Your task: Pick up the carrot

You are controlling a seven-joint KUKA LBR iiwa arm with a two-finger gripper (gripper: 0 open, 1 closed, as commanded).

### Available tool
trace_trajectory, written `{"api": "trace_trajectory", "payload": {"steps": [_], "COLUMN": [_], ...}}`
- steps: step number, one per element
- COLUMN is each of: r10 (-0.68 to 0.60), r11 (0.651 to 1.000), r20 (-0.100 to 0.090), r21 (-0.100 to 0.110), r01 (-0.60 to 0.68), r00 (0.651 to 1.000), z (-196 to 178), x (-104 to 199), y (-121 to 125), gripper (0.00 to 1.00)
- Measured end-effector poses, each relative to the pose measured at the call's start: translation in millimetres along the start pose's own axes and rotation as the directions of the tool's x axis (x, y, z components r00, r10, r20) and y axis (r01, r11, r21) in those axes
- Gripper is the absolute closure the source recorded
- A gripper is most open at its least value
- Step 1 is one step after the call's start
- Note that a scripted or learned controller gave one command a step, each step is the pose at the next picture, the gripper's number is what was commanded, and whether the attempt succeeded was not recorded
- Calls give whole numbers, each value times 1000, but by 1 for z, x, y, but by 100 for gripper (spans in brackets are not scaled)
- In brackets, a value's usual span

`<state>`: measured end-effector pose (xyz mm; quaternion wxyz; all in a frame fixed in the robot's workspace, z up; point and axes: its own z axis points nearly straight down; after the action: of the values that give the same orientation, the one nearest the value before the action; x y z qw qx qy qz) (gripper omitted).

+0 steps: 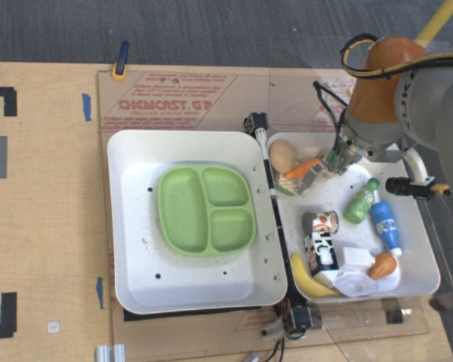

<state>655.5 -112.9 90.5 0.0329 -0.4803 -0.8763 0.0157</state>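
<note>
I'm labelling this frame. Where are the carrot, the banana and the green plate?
carrot [300, 171], camera view, orange body.
banana [308, 280], camera view, middle of curve.
green plate [183, 206], camera view, large compartment.

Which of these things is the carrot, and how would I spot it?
Look in the right bin, at its upper left. Beside the tan egg-shaped thing lies the carrot, next to the pincer. It is the slim orange piece with a green end.
</note>
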Motion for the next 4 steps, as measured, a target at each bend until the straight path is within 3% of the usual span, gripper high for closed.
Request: {"api": "trace_trajectory", "payload": {"steps": [1, 2, 3, 4], "r10": [153, 451, 526, 690], "r11": [988, 892, 849, 719], "r20": [4, 3, 7, -51], "r21": [-5, -28, -67, -65], "r01": [-153, -451, -524, -692], "r00": [988, 892, 851, 722], "z": [0, 1, -25, -30], "x": [6, 7, -56, -82], "y": [6, 12, -26, -34], "gripper": [0, 0, 0, 0]}}
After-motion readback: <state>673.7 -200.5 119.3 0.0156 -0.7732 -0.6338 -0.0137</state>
